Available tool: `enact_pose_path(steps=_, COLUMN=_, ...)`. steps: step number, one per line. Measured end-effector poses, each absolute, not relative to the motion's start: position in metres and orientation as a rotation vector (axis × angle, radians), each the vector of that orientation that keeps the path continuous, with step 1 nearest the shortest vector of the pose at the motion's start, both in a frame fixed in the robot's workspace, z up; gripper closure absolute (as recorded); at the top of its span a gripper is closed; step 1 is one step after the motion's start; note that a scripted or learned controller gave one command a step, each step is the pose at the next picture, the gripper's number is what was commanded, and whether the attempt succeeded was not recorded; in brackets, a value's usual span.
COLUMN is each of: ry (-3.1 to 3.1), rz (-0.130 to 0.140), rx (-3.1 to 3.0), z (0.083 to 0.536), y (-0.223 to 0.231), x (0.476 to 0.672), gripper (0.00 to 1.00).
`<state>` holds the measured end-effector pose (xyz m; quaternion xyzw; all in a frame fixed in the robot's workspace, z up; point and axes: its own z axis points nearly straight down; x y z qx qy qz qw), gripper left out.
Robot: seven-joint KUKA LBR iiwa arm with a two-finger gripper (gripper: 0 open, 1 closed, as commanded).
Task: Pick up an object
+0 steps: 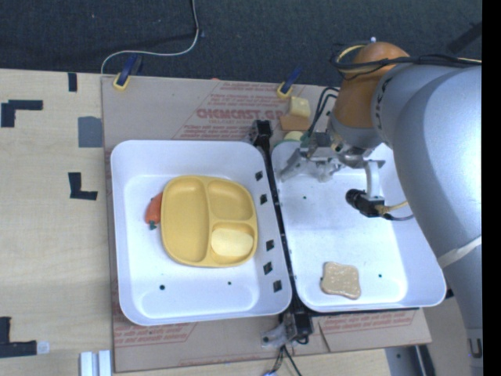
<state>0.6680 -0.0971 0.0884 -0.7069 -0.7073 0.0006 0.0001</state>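
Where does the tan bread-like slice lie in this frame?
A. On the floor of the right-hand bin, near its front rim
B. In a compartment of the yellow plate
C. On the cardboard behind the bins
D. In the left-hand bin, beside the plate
A: the tan slice lies flat on the white floor of the right-hand bin, close to its front rim and well apart from the yellow plate.

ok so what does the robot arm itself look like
The arm is a thick, smooth, rounded grey casing. Above the wrist sits a glossy orange band, with thin dark cables running across its top. The hand at the end is small and made of pale grey metal.
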Motion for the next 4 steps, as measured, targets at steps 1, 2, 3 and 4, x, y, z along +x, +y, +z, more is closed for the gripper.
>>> enact_pose_path(steps=1, ry=-2.222, rz=-0.001, rx=-2.227, z=0.150, y=-0.150, x=0.669, gripper=0.00)
enact_pose_path(steps=2, ry=-2.232, rz=-0.005, rx=-2.211, z=0.187, y=-0.047, x=0.669, gripper=0.00)
enact_pose_path(steps=3, ry=-2.216, rz=0.007, rx=-2.229, z=0.171, y=-0.137, x=0.667, gripper=0.00)
enact_pose_path(steps=4, ry=-2.224, rz=0.012, rx=-2.215, z=0.080, y=-0.097, x=0.667, gripper=0.00)
